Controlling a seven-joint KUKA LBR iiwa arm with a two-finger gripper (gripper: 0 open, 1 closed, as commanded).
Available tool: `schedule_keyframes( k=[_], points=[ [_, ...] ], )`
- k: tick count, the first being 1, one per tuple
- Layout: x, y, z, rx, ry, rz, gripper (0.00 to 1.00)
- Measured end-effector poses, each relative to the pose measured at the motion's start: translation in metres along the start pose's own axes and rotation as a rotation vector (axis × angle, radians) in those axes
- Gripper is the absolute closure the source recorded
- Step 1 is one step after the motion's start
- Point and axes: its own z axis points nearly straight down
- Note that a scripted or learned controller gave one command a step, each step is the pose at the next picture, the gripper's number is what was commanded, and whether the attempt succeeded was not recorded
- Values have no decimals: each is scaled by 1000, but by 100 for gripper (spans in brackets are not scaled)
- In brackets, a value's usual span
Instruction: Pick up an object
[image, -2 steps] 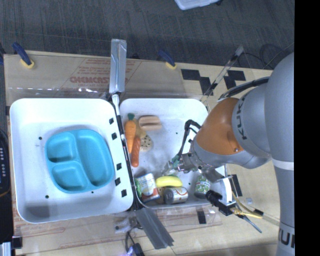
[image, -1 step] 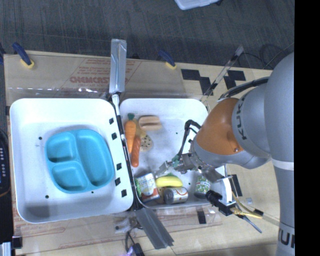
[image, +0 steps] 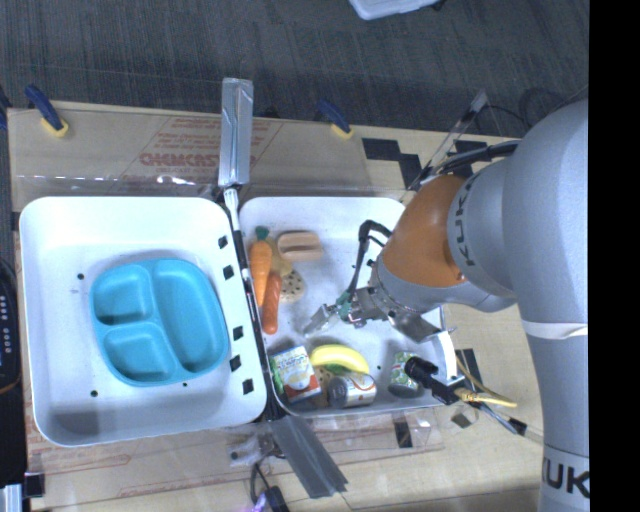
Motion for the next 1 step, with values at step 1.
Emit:
schedule_keyframes(
  k=[1],
  points=[
    [-1,-50,-1,-1,-1,-110,0]
  ],
)
